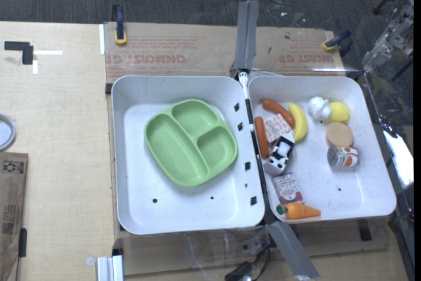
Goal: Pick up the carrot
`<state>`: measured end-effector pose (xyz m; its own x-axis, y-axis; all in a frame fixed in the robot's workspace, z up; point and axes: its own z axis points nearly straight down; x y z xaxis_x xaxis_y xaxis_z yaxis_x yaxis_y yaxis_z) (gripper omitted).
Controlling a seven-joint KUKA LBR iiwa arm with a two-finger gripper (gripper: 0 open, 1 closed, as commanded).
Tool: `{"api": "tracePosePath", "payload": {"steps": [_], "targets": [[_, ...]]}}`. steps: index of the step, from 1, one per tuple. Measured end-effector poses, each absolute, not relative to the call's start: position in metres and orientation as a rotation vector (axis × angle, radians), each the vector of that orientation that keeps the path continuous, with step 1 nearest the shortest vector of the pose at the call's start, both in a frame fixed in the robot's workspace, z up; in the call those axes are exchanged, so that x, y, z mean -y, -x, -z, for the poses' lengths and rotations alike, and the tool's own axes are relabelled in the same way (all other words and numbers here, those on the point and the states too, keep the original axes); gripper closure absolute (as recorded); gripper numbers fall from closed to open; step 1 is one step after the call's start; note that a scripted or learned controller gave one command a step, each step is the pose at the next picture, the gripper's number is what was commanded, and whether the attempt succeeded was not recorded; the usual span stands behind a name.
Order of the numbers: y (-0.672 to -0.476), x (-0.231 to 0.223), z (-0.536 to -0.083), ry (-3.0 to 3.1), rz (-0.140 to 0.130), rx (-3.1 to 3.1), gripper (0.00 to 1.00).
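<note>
The carrot [302, 210] lies in the right bin [368, 204], at the near left corner, almost against the near wall. It lies flat, with the green end toward the divider and the orange tip pointing to the right. Just above it is a small packet [287, 187], very close, maybe touching. Further up the same side are a black-and-white cube [281, 153], two sausages [262, 135], a banana [299, 122], and to the right a can [343, 156] with a round disc [339, 135] next to it. The left bin [131, 161] holds a green plate [191, 141].

The gripper is not clear to me: at the top right edge there is only some pale metal structure, so I cannot tell the state of the jaws.

The step in hand is, I judge, the approach. To do it well, the arm should come down straight over the thick middle of the carrot, with the jaws across its short width, so one finger goes on the wall side and one on the packet side. The space near the wall is narrow, so a finger may hit the rim or catch the packet. The carrot is round and smooth, so closing off-centre may push it away.
</note>
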<state>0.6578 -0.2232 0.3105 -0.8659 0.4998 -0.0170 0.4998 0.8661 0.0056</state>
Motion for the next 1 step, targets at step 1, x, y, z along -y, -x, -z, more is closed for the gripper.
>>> {"api": "tracePosePath", "payload": {"steps": [1], "targets": [[-0.6589,0.2235,-0.3200,-0.808,-0.002,-3.013,1.00]]}}
